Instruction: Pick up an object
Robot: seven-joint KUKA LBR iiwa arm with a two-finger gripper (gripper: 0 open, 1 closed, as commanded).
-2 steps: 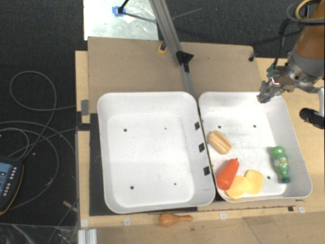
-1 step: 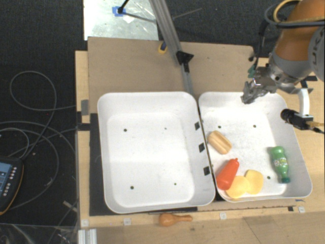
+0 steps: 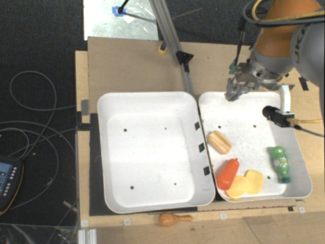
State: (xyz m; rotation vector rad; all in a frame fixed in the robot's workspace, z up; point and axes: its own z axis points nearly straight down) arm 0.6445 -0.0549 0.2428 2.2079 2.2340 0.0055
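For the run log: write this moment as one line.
gripper: over right bin far edge | nothing held | hot dog bun, ketchup bottle, green bottle: in bin

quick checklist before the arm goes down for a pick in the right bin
1. Gripper carrying nothing: ok, nothing shows under it.
2. Gripper above the right bin: ok, it hangs over the far rim.
3. Gripper over a target: not ok, the hot dog bun, red bottle, yellow pieces and green bottle all lie nearer the camera.
4. Targets apart: not ok, red bottle touches the yellow pieces; bun and green bottle lie alone.
5. Fingers open: cannot tell.
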